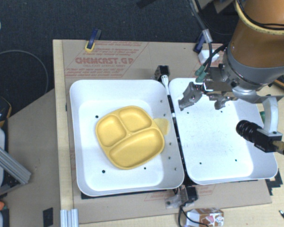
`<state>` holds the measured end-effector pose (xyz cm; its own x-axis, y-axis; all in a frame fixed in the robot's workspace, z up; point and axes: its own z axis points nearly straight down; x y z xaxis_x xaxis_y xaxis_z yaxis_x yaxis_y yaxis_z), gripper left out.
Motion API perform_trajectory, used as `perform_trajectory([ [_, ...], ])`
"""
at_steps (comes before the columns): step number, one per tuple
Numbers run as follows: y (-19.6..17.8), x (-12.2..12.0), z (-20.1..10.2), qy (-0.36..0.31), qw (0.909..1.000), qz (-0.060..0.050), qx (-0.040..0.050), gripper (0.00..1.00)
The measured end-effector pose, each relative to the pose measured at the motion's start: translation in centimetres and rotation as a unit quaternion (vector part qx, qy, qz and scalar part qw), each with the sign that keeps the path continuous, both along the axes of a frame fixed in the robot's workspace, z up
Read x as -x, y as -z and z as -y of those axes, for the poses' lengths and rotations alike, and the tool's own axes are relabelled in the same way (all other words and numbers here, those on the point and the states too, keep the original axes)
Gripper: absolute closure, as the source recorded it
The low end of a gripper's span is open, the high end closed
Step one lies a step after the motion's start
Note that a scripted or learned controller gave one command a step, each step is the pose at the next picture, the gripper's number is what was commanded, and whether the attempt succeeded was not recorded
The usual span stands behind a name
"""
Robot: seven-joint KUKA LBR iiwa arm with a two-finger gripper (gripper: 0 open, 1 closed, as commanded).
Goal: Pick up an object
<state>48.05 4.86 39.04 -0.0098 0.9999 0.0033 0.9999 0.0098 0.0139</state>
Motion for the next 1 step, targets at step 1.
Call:
perform_trajectory([
  [1,-0.43,0.03,0.40,0.004,1.0000,-0.005,0.0019,1.00],
])
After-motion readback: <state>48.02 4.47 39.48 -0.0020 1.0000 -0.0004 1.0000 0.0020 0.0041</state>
